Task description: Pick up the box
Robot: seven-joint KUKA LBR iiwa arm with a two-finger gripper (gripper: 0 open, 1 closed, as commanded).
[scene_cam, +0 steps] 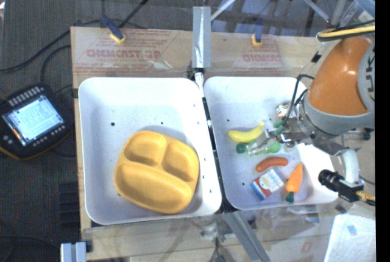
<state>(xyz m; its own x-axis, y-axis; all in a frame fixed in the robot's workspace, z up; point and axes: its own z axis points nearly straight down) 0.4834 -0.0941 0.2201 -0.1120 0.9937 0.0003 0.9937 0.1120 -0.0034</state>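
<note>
While the arm (341,81) leans in from the right edge of the frame, its tool (286,130) hangs low over the right bin (241,90), above a green item (263,147) and just right of a yellow banana (245,133); how it is set I cannot tell. Lower in that bin lies the box (267,184), small, with red and blue on it, below a red sausage (272,164) and beside a carrot (294,179). At lower left, the left bin (106,102) holds a yellow tray (158,171).
</note>
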